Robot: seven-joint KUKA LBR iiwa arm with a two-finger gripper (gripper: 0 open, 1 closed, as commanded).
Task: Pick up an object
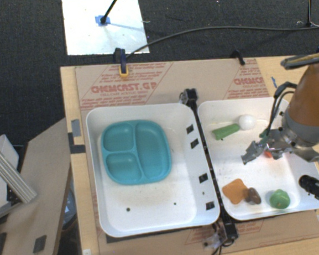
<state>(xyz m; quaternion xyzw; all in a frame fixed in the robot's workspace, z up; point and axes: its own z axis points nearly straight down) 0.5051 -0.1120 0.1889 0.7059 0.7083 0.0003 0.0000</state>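
Observation:
The right bin (229, 162) holds a green block (225, 130) touching a white ball (246, 122) near its far side. Along its near side lie an orange piece (234, 191), a brown lump (252, 196) and a green round object (279, 199). My gripper (250, 154) hangs over the middle of this bin, pointing left, apart from all of these. A small red-orange bit (269, 154) shows right beside the gripper body; I cannot make out what it is.
In the left bin (155, 208) lies a teal divided plate (135, 152). A black divider with clips (202, 154) runs between the bins. The grey and orange arm (310, 111) covers the right bin's right side.

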